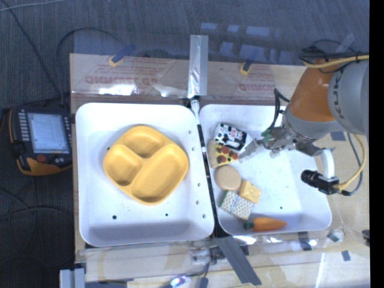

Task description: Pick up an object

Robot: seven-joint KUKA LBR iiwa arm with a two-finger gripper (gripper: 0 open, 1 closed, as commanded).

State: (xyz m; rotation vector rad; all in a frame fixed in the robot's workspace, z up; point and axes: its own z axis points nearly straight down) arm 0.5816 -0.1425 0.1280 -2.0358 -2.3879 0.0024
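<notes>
The right bin holds several small items along its left side. A black-and-white patterned piece lies at the top, with a small card of red and green dots just below it. Under those sit a round tan disc, a yellow wedge, a patterned box and an orange carrot. My gripper hangs low over the upper middle of this bin, just right of the patterned piece and the dotted card. Nothing shows in its grasp.
The left bin holds a yellow divided plate. The grey arm with its orange band comes in over the right bin's top right corner. A black attachment with cables juts over the right rim. A teach pendant lies left of the bench.
</notes>
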